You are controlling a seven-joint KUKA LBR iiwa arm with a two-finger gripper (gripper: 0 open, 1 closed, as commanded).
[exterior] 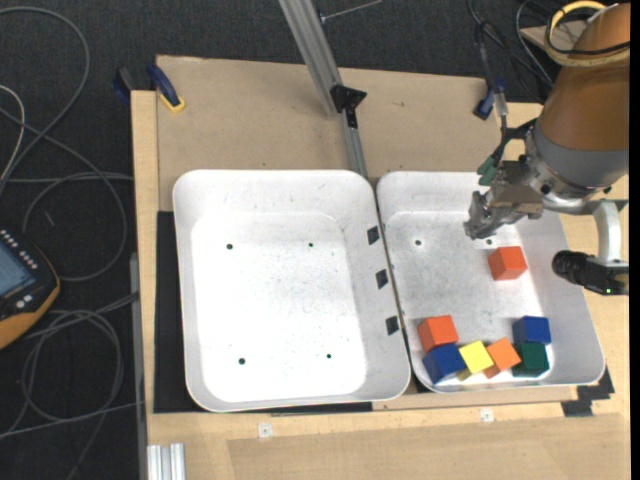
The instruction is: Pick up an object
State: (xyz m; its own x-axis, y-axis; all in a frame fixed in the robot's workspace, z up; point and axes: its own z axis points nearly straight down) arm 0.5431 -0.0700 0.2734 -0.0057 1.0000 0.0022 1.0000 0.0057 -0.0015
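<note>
Orange cube (pixel 508 263) sits alone on the floor of your right bin (pixel 440 193), just below and slightly right of the gripper (pixel 487 225), near it but apart. Whether the gripper is wide or narrow you cannot tell from this slant. Along the bin's near edge you see an orange block (pixel 436 330), blue block (pixel 444 362), yellow block (pixel 475 356) and others clustered.
</note>
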